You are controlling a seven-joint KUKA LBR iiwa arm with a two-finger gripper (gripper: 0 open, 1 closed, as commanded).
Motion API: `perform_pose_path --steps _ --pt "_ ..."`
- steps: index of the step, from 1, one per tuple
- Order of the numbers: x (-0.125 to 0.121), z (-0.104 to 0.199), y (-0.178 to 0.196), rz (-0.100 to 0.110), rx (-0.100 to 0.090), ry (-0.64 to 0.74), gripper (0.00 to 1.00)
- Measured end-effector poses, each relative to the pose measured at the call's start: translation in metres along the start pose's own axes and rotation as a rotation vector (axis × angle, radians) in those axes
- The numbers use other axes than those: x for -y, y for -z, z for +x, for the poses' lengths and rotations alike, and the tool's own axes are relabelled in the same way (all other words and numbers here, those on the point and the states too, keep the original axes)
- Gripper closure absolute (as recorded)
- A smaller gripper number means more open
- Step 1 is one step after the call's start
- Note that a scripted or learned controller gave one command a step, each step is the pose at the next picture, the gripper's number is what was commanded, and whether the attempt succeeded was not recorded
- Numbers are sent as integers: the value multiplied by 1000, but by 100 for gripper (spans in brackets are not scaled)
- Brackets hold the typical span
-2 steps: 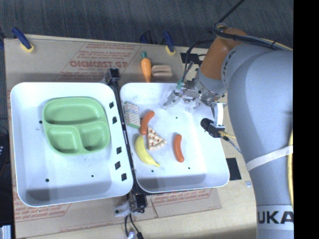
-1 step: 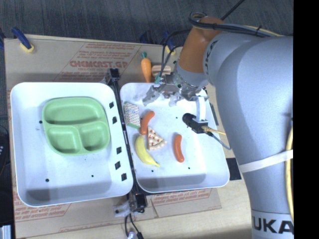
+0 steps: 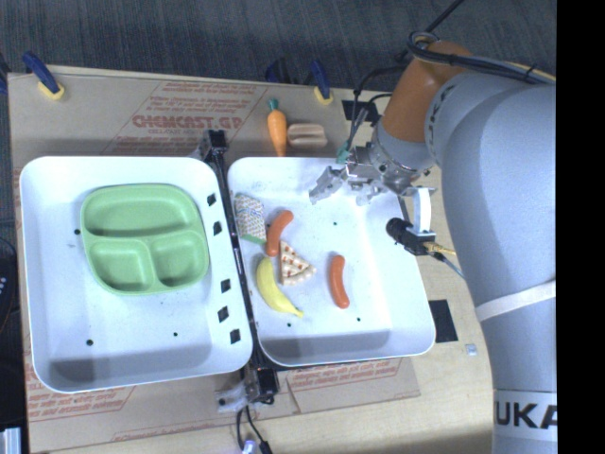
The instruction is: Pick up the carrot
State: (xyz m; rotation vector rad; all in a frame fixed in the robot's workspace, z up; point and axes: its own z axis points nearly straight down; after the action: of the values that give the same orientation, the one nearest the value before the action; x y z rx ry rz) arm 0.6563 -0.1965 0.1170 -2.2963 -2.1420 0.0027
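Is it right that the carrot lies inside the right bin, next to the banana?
No. The camera view shows the carrot outside the bins, on the bench behind the right bin. The banana lies inside that bin.

The grey arm point(image 3: 492, 216) is reaching in from the right, its bulky link filling that side of the view. The orange band point(image 3: 413, 97) above the wrist is sitting near the top, and the wrist is bending down and leftward. The gripper point(image 3: 331, 183) is pointing left, its fingers point(image 3: 319, 189) appearing slightly spread and gripping nothing.
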Motion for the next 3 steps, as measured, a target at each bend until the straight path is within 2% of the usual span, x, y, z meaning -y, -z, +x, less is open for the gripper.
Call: perform_pose_path --steps 1,2,3 --pt "6 87 1 5 -2 -377 0" --pt "6 79 -26 7 -1 -614 0" --pt "9 88 -24 4 -1 -953 0"
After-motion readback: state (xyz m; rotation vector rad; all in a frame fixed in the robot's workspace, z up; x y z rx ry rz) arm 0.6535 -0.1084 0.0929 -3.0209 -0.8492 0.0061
